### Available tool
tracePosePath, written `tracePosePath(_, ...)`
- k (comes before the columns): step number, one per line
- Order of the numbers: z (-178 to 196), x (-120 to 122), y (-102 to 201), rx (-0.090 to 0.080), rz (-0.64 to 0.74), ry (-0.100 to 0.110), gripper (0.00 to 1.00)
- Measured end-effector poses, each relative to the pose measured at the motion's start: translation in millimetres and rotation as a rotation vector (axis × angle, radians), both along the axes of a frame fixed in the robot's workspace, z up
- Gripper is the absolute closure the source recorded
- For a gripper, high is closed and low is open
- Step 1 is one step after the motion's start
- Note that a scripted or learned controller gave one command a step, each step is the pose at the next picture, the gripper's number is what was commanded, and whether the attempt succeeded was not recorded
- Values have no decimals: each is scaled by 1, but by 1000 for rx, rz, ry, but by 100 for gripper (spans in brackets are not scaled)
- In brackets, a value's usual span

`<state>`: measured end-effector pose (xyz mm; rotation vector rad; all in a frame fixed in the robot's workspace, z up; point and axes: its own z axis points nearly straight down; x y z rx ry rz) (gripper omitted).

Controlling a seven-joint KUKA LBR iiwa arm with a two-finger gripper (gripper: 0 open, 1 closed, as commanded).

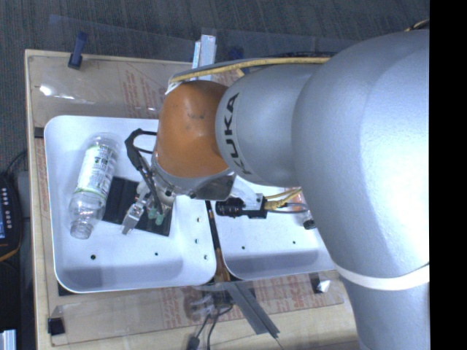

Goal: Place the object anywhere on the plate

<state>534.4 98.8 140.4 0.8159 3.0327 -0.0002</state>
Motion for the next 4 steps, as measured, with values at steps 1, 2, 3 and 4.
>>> tracePosePath(1,91,-17,38,1,96,-2,0)
tracePosePath(2,101,-16,37,0,99,-5,100)
tracePosePath(3,66,35,1,-1,113,2,100)
tracePosePath(4,151,26,20,0,33,-3,100)
